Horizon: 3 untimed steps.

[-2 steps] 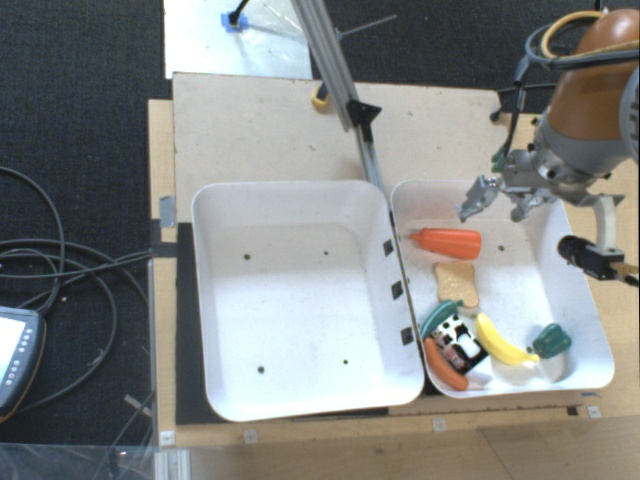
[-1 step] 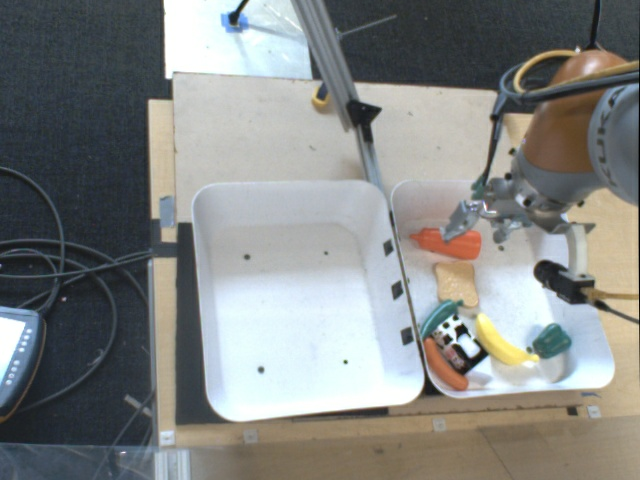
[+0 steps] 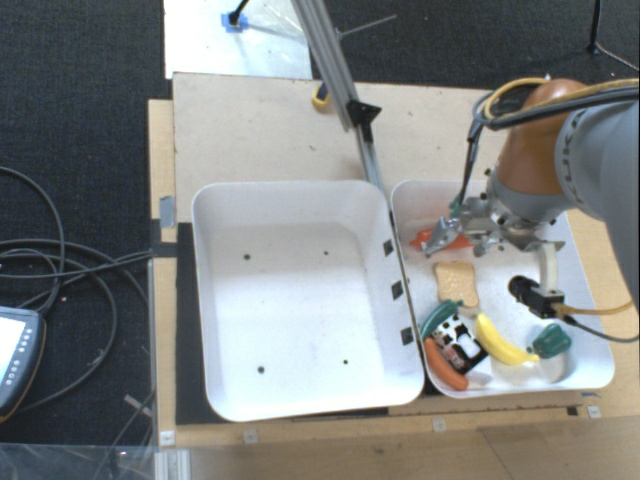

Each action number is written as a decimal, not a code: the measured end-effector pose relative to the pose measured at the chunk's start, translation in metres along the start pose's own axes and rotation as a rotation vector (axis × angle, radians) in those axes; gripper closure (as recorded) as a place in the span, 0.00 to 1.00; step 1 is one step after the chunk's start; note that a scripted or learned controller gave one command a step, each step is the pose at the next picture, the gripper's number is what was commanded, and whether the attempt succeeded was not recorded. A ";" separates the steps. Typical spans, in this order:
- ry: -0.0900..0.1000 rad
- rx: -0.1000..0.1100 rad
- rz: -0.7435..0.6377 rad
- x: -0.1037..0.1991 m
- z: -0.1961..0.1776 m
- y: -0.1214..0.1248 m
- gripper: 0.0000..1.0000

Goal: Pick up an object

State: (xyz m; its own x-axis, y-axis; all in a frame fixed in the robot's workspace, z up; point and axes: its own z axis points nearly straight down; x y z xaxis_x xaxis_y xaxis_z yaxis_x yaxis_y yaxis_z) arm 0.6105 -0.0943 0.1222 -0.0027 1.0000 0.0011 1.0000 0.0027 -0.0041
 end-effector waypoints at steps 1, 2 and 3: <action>-0.001 -0.006 0.002 -0.001 -0.014 0.001 1.00; -0.002 -0.010 0.001 -0.001 -0.060 -0.003 1.00; -0.002 -0.013 -0.003 0.005 -0.122 0.003 1.00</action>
